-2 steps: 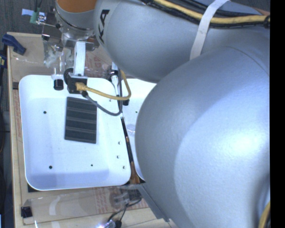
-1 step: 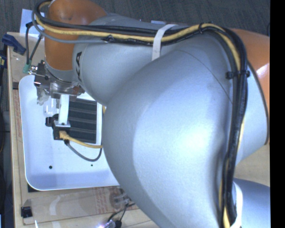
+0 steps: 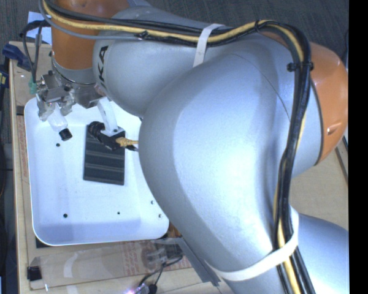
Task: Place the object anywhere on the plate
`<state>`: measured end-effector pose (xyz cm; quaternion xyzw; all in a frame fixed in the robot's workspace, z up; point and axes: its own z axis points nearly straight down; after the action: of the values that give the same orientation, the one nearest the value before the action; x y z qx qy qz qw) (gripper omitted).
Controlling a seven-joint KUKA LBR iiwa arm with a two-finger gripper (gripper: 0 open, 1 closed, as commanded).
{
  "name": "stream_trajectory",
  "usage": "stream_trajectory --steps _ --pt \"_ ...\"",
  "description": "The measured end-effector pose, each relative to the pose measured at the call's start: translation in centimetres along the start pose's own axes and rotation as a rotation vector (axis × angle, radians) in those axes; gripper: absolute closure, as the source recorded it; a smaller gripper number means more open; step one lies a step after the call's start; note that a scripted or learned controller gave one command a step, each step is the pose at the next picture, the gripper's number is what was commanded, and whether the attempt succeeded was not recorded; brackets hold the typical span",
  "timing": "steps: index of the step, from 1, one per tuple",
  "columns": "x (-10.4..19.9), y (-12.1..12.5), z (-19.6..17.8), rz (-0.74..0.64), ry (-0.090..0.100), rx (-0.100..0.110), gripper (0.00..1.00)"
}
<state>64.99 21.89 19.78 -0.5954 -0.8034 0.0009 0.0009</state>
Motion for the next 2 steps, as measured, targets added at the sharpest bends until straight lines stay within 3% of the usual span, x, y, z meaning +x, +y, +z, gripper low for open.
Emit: stream_trajectory --steps 1,2 --pt "-1.1 0.3 -0.9 -0.426 -0.002 -0.003 1.0" --pt "0.6 -5.8 10.7 -0.259 0.0 0.001 1.0"
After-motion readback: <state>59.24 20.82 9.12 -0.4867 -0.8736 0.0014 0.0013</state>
